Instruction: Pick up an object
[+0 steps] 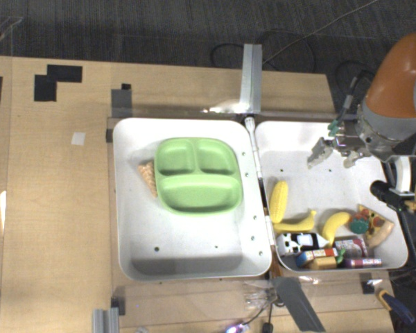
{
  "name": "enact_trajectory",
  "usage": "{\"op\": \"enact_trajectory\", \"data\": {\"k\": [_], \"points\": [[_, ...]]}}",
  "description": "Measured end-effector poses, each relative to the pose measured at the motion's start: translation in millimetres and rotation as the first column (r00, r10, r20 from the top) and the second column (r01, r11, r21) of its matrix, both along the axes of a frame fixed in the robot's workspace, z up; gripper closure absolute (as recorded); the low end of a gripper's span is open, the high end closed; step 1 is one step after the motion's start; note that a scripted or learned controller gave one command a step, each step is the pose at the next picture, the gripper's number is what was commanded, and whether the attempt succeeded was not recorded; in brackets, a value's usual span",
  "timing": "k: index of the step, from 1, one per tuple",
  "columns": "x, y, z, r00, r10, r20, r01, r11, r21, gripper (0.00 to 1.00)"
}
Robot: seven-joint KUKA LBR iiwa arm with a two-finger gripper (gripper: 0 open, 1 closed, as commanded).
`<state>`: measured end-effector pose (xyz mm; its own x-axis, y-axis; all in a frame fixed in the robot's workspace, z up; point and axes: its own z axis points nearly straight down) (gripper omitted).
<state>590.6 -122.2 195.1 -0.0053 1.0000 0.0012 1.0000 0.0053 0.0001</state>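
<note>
My gripper (335, 154) hangs over the upper right part of the right bin (291, 141), open, with nothing between its fingers. Below it, along the bin's near side, lie a corn cob (279, 200), a yellow banana (296, 223), a second banana (335, 224), a black-and-white item (298, 241), a slice of toy pizza (373, 225) and several small packets (340, 254). The gripper is well above and to the right of the corn cob, apart from all the objects.
The left bin (135, 200) holds a green divided plate (196, 173), with a tan waffle-like piece (148, 177) tucked at the plate's left edge. A metal post (252, 82) rises behind the seam between the bins. Wooden bench surrounds both bins.
</note>
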Motion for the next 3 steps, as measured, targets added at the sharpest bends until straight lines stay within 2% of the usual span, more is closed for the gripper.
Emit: {"op": "enact_trajectory", "data": {"k": [1,2,3], "points": [[-22.3,13.4,-102.1,1.0,0.023,0.002,-0.023,1.0,-0.001,0.0],[-73.5,-21.1,-102.6,0.971,0.24,0.018,-0.239,0.971,-0.008,0.0],[-68.5,-32.2,-102.7,0.893,0.451,0.019,-0.45,0.893,-0.01,0.0]]}}
